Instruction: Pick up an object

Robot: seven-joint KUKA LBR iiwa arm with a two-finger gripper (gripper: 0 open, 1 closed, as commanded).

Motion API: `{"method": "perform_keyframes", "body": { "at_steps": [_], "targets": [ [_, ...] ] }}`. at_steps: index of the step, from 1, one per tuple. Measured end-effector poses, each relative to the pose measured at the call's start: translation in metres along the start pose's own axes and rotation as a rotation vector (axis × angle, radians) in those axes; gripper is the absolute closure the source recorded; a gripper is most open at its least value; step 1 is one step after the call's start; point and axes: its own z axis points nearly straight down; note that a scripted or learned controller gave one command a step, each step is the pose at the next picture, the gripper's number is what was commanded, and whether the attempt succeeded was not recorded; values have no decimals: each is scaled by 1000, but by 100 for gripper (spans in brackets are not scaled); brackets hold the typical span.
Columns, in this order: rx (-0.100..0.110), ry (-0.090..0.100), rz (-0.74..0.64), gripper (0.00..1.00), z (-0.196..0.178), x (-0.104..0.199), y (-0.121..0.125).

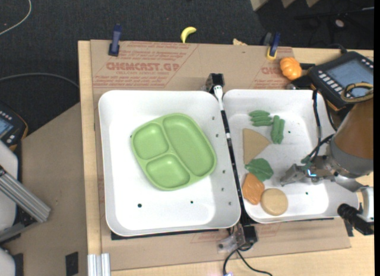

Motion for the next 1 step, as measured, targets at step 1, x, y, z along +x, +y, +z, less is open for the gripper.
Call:
{"method": "perform_keyframes", "body": {
  "at_steps": [1],
  "targets": [
    [-14,4,-21,0,-91,134,2]
  ]
}}
